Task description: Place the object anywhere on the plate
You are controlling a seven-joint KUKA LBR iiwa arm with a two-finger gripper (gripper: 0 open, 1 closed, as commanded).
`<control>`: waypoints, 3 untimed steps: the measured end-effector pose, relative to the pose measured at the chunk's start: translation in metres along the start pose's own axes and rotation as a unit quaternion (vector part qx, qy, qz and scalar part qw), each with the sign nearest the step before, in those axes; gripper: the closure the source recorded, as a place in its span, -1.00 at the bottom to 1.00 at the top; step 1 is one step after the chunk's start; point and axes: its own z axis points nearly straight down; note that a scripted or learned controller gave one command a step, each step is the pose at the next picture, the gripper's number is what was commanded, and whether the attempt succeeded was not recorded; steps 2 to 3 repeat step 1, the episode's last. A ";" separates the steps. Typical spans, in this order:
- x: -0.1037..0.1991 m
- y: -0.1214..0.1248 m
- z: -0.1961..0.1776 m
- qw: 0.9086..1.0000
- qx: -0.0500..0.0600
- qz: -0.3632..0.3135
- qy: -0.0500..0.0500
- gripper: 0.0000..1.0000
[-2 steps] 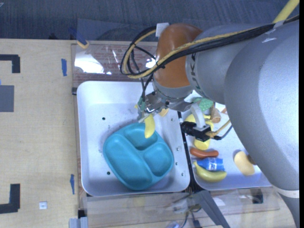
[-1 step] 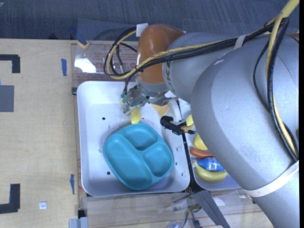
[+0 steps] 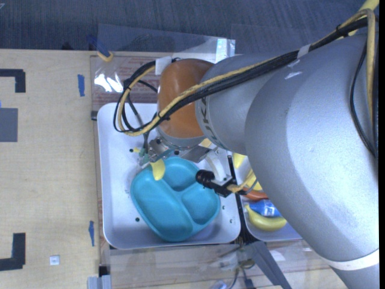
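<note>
Your gripper (image 3: 151, 152) at the blue plate's (image 3: 175, 205) upper rim, yellow object (image 3: 158, 170) just below it, arm (image 3: 289, 125) hiding right bin (image 3: 274, 233) clutter.

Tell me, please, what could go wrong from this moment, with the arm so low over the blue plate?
1. A small yellow piece lies at the edge of the blue divided plate, just under the pincer. It could slip off onto the white bin floor.
2. The arm's cables loop low over the bin and a black connector hangs above the plate; either might snag or nudge the plate.
3. The wrist hides the pincer, so whether it holds anything cannot be confirmed.
</note>
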 end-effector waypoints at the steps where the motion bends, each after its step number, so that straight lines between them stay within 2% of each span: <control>1: 0.003 -0.005 0.010 1.000 0.007 0.001 0.004 -1.00; 3: 0.003 -0.005 0.010 1.000 0.007 0.001 0.004 -1.00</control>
